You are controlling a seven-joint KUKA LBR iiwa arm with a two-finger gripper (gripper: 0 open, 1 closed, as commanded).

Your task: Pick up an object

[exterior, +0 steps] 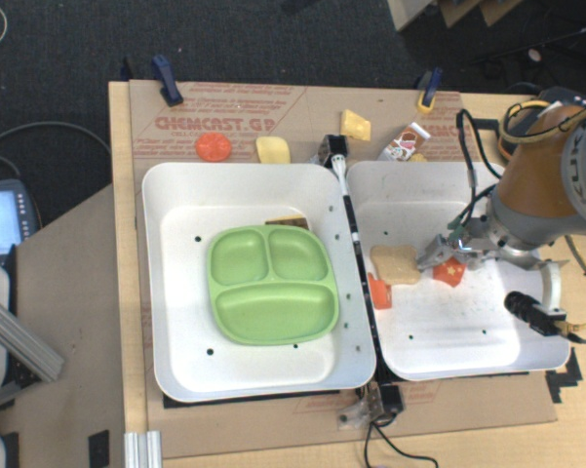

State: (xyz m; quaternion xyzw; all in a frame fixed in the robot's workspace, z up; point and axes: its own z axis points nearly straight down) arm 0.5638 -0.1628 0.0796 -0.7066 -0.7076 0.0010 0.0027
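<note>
Gripper (447,253) low in right bin (468,344), finger state impossible to tell, red block (450,272) at 5 o'clock, tan piece (397,264) at 9 o'clock.

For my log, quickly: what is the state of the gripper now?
Gripper: low in the right bin, beside the orange-red block; open or shut cannot be told.

A plain green tray (271,286) lies in a white bin (166,261).

Cardboard-topped bench (273,110), two white bins (166,261), orange disc (214,147), yellow blocks (272,149)
</note>
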